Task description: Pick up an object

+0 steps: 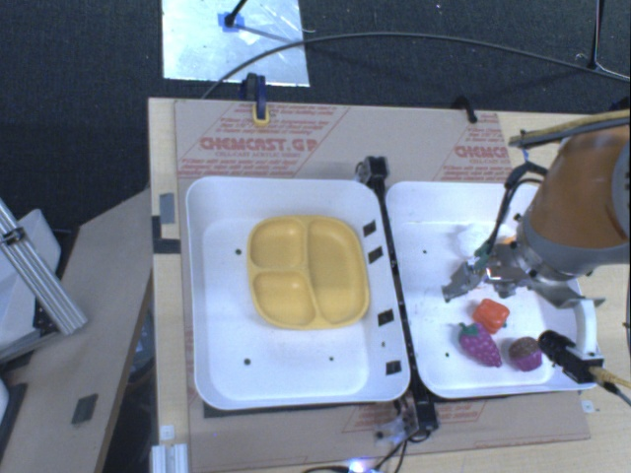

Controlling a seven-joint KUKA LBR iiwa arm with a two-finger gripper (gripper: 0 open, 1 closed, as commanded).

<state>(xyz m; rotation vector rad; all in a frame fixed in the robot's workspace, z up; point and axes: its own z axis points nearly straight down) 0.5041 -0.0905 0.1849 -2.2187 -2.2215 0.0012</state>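
Observation:
My gripper (477,280) hangs over the middle of the right bin (431,368), just above and left of an orange-red toy pepper (491,314). A purple bunch of toy grapes (479,345) lies in front of the pepper. A maroon and brown rounded toy (525,353) sits to the right of the grapes. A small white object (461,236) rests on the bin floor behind the gripper. I see nothing held in the gripper.
The left bin (222,363) holds a yellow divided plate (304,270) at its centre. A black-clipped divider (389,284) separates the two bins. The grey and orange arm (582,205) covers the right bin's far right side.

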